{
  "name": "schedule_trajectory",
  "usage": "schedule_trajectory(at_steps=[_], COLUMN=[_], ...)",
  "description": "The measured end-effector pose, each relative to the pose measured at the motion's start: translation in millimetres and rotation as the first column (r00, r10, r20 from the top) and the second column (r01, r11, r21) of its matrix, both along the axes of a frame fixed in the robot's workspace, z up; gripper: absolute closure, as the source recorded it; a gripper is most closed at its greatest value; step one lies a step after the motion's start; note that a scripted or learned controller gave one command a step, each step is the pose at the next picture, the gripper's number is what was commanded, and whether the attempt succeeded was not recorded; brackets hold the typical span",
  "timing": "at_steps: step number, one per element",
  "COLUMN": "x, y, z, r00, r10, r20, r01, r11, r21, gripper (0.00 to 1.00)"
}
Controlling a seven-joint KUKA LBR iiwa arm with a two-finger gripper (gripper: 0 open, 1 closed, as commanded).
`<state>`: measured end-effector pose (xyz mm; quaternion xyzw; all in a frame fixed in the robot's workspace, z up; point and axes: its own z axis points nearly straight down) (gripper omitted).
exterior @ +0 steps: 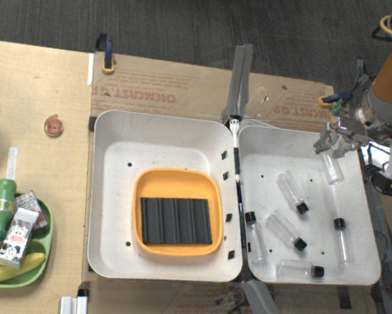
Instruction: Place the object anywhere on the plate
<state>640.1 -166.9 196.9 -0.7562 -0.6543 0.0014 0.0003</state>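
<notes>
Counting five clear vials [293,194], one plate [180,179].

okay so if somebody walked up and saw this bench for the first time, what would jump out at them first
Most likely the orange plate in the left bin, with a dark ribbed block lying on it. Next, the clear vials with black caps scattered across the right bin, and the gripper at that bin's far right corner with what looks like another clear vial hanging from it. A green tray of toy food sits at the near left of the bench.
</notes>
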Motion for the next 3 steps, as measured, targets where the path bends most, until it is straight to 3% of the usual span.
schedule_trajectory(at_steps=[1,2,3], x=[19,19,19], y=[-18,-56,-55], z=[46,99,150], r00=[0.983,0.921,0.829], r10=[0.185,0.390,0.560], r20=[0.004,0.003,0.003], r01=[-0.185,-0.390,-0.560], r11=[0.983,0.921,0.829], r21=[-0.002,-0.002,-0.002], gripper=[1.00,1.00,1.00])
